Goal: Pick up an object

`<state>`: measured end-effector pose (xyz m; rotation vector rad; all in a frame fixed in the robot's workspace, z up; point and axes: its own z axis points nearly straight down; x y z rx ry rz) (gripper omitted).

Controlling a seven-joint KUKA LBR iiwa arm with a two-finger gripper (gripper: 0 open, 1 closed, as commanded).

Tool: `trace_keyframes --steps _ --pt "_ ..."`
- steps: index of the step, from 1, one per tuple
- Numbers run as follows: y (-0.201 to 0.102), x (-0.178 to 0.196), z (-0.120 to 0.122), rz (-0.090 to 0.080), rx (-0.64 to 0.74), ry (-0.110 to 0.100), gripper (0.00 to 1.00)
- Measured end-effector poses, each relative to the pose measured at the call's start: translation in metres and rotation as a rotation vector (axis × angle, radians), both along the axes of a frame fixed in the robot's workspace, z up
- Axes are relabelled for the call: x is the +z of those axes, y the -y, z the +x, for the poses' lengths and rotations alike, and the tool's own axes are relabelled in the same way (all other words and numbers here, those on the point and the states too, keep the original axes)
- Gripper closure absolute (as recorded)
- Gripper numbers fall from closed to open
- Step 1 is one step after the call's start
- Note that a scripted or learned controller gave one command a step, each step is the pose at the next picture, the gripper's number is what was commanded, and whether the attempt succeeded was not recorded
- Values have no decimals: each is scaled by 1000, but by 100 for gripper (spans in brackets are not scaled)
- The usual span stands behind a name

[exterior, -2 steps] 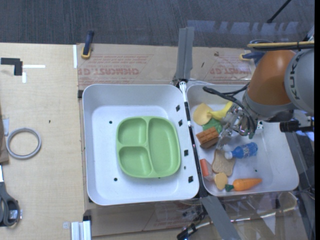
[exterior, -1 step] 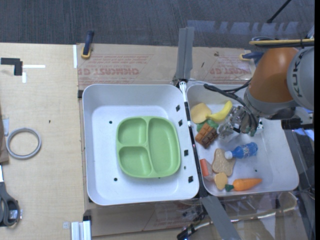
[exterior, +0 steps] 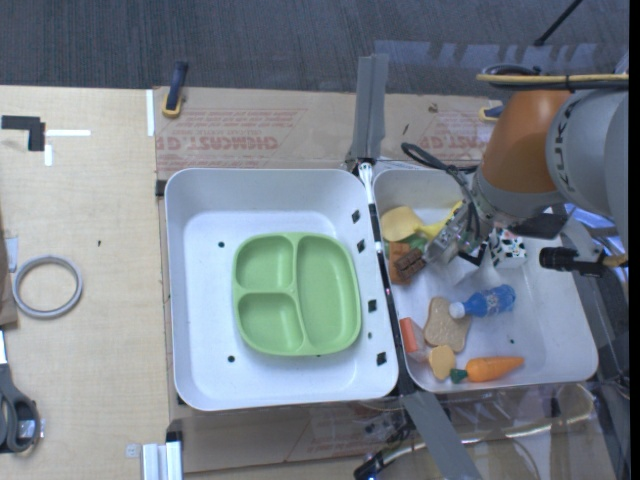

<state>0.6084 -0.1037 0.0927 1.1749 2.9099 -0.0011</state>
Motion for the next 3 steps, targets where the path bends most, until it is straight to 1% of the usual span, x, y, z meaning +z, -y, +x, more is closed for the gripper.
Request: trace_keyframes --steps 1,2,3 --pt "-26 134 13 -1 387 1 100" --pt "-1 233 18 -2 748 1 100" --pt "94 302 16 -4 1031 2 100"
